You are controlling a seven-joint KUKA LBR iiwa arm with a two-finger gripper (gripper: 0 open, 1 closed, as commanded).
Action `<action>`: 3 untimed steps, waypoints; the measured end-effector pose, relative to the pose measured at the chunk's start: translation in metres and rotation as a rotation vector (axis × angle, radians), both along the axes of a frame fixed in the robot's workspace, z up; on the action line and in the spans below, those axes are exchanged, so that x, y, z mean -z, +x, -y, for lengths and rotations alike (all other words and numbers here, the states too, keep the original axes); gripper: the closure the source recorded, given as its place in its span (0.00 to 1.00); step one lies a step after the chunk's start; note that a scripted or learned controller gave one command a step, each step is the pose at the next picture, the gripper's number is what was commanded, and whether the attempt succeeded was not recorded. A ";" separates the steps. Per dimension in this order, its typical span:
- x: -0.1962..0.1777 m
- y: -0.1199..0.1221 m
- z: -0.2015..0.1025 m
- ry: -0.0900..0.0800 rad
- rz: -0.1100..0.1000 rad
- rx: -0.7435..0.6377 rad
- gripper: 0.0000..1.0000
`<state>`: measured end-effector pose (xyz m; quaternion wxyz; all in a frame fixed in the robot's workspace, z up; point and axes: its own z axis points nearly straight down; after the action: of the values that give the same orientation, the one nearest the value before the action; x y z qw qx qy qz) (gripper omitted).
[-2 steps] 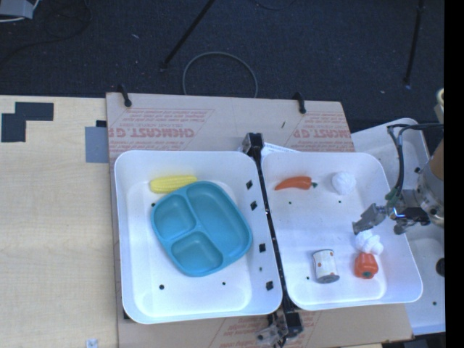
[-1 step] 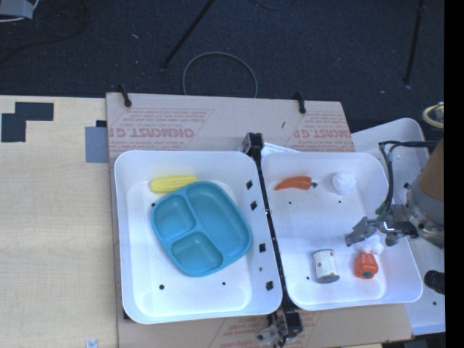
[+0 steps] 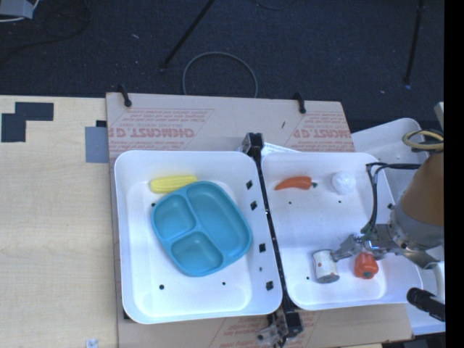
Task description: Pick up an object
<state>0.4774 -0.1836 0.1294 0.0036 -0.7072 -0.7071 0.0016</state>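
The can (image 3: 325,266) is lying near the right bin's (image 3: 304,216) near edge, with the gripper (image 3: 351,249) reaching just beside it; whether its jaws are apart I cannot tell. Closing on the can looks next.

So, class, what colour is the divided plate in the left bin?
Light blue plate, camera view.
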 end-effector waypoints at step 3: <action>-0.011 0.000 0.003 -0.003 0.008 0.001 1.00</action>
<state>0.4777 -0.1863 0.1402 -0.0003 -0.7077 -0.7065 -0.0002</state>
